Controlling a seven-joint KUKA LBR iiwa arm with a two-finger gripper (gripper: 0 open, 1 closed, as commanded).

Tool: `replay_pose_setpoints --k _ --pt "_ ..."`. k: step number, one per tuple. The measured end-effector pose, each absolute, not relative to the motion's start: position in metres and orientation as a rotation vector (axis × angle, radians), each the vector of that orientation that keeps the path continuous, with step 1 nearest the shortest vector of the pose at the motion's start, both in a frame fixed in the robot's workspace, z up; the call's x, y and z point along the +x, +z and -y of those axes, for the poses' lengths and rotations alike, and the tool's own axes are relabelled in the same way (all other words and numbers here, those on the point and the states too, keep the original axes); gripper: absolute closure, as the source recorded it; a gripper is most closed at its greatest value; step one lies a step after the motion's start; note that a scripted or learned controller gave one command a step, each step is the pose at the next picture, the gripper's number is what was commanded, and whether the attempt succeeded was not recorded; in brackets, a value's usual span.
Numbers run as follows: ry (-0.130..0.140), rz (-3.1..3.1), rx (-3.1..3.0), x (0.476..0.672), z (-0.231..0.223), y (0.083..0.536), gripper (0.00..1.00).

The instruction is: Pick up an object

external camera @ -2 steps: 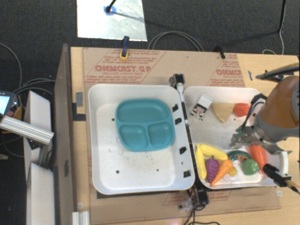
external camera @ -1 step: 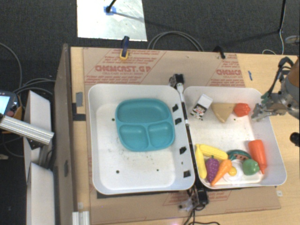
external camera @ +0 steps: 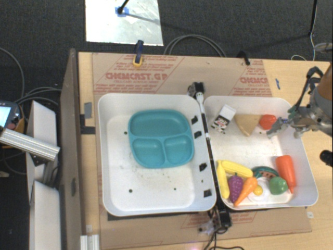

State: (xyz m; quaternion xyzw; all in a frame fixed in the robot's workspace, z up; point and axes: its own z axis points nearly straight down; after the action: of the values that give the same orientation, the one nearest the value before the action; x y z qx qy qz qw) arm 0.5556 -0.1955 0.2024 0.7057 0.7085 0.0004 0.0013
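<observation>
In right bin [external camera: 302, 155]: two carrots [external camera: 285, 170] (one banana [external camera: 237, 168])

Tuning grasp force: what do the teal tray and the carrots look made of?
Teal tray: looks like moulded plastic, matte, uniform colour, rounded compartments. Carrots: probably hard toy plastic, smooth, slightly glossy, saturated orange; foam or rubber can't be ruled out.

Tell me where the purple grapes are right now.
The purple grapes lie in the right bin, near its front edge, between the yellow banana and a small orange carrot.
</observation>
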Motion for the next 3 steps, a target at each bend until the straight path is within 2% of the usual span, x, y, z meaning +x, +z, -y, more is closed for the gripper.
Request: replay_pose_setpoints --k 1,2,3 --pt "-0.001 -2.228 2.215 0.604 0.206 0.078 0.00" --pt "0.001 -2.227 2.212 0.649 0.188 0.086 0.00" --pt "0.006 -2.222 2.211 0.671 0.207 0.107 0.00"
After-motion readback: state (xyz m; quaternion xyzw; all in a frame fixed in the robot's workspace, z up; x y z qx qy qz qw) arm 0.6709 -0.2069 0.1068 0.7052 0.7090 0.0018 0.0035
